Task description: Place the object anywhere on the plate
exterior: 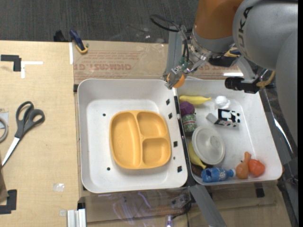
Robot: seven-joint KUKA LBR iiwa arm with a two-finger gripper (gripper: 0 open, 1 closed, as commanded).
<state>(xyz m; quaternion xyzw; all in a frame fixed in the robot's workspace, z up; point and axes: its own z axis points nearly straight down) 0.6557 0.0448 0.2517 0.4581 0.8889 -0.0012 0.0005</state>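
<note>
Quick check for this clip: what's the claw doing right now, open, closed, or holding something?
Claw: shut on a small orange object, raised at the far edge where the two bins meet; not yet over the plate.

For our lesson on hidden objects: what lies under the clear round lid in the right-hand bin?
A yellow banana pokes out from beneath the clear round lid, at its lower left edge. The rest of the banana, and anything else beneath, is covered.
</note>
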